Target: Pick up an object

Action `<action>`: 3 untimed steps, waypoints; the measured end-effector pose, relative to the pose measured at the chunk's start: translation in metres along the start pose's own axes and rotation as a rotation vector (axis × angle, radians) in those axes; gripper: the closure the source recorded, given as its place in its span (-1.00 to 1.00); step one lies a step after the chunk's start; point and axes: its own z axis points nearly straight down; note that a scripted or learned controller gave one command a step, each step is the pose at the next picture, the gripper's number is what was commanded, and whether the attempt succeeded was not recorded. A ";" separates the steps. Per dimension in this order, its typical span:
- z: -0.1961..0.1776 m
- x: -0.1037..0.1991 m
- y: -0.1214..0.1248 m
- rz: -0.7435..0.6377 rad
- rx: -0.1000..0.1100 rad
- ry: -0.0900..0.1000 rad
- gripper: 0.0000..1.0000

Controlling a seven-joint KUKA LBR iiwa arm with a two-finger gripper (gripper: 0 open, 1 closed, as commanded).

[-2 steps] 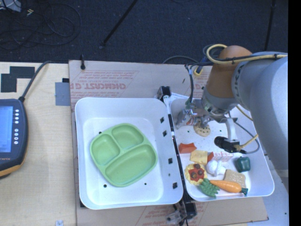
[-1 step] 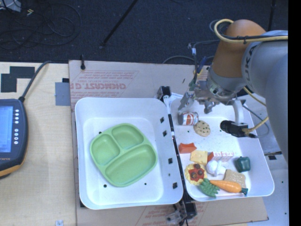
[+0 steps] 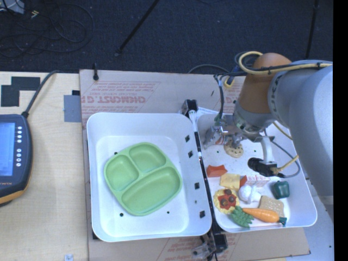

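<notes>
Cookie (image 3: 235, 150) is what I read as the nearest candidate: a small round tan disc lying flat on the floor of the right-hand bin (image 3: 304, 211), right of the frame's centre. My gripper (image 3: 225, 136) sits just above and slightly left of it in the picture, so close that the two nearly overlap. The metal parts blur together there, so I cannot tell how the gripper is set or whether it touches the disc. Being round, the cookie offers no long axis to line up on. The other toys, a carrot (image 3: 261, 215), a pizza slice (image 3: 225, 200) and a green pepper (image 3: 281, 189), cluster lower right, further from my wrist. I judge a short drop suffices.
</notes>
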 end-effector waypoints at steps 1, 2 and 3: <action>-0.096 0.004 0.002 -0.001 -0.008 -0.001 -1.00; 0.013 -0.001 -0.048 0.004 0.002 0.002 -1.00; 0.011 0.002 0.002 -0.001 -0.002 0.000 -1.00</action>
